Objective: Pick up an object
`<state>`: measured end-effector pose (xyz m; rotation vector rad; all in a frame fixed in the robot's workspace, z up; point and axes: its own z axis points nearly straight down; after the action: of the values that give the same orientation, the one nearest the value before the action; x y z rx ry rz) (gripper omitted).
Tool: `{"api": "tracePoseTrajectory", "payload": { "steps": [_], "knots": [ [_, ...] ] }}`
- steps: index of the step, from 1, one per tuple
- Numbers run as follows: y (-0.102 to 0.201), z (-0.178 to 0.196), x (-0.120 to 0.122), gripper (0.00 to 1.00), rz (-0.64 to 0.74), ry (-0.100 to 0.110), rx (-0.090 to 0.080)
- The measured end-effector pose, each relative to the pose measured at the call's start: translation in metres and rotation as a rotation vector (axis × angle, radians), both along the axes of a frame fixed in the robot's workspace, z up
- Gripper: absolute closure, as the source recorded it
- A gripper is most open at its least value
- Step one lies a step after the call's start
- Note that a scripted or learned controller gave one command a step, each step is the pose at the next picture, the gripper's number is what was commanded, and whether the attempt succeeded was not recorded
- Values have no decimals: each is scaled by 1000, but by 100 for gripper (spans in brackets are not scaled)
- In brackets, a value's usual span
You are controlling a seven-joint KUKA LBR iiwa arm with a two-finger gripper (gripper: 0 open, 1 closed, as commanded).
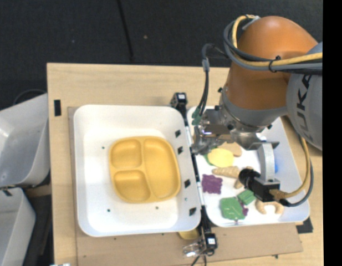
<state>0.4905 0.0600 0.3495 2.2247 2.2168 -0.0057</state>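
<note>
Item: pale yellow toy point(220, 158), lying in the right bin point(295, 204) just beside its left wall, under the tool point(207, 136) whose state cannot be told; likely light, stiff, smooth plastic, best gripped across its narrow width.

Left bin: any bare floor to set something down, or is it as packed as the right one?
Left bin: a bare white strip runs all around the yellow divided plate, widest along the near and left walls. Right bin is crowded: yellow piece, purple piece, green pieces and tan pieces cluster under the arm, leaving little floor.
</note>
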Motion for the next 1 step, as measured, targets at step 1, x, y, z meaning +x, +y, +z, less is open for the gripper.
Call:
{"api": "tracePoseTrajectory", "payload": {
  "steps": [1],
  "knots": [
    [83,-31,13,100,12,3,3]
  ]
}}
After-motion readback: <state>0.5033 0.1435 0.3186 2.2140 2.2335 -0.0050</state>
